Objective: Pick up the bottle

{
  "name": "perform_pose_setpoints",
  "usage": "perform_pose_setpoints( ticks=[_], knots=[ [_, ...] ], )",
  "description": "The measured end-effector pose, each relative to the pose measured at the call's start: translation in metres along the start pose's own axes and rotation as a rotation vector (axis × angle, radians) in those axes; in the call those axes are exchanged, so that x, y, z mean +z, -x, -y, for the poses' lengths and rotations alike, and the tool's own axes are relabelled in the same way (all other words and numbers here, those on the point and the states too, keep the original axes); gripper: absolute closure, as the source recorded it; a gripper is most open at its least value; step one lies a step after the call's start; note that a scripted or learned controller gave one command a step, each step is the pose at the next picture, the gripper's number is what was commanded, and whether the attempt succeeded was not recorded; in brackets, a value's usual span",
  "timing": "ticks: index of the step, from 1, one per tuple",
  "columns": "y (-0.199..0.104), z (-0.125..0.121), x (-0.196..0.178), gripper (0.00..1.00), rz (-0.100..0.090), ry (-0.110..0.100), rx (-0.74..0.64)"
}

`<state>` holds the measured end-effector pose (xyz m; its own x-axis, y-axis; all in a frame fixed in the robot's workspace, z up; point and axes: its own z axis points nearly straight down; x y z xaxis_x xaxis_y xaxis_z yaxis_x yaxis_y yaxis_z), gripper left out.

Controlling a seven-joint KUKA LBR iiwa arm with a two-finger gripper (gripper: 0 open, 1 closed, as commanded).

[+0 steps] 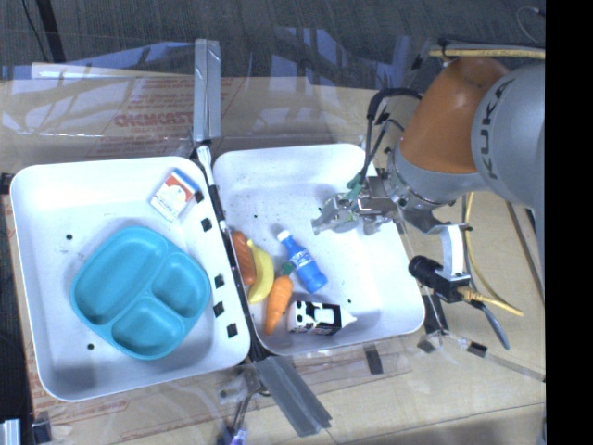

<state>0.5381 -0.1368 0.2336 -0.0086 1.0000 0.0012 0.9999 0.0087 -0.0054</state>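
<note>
A small blue bottle (300, 262) with a white cap lies on its side in the right bin (389, 295), near the bin's lower left. My gripper (330, 217) hangs over the same bin, up and to the right of the bottle and apart from it. Its fingers (323, 222) point left with nothing seen between them. The grey arm with its orange band comes in from the right.
Beside the bottle lie a hot dog (244, 256), a banana (262, 274), a carrot (277, 305) and a black-and-white toy cow (315, 316). The left bin (37, 211) holds a blue divided tray (141, 290) and a small card box (174, 196).
</note>
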Motion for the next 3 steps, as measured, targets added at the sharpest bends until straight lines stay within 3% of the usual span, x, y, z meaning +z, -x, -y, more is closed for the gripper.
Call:
perform_pose_setpoints(
  ticks=[1, 2, 3],
  knots=[
    [-0.007, -0.018, 0.129, 0.00, 0.000, -0.003, 0.028],
    [-0.038, -0.050, 0.062, 0.00, 0.000, 0.002, 0.070],
    [-0.057, -0.114, 0.041, 0.00, 0.000, 0.002, 0.253]
  ],
)
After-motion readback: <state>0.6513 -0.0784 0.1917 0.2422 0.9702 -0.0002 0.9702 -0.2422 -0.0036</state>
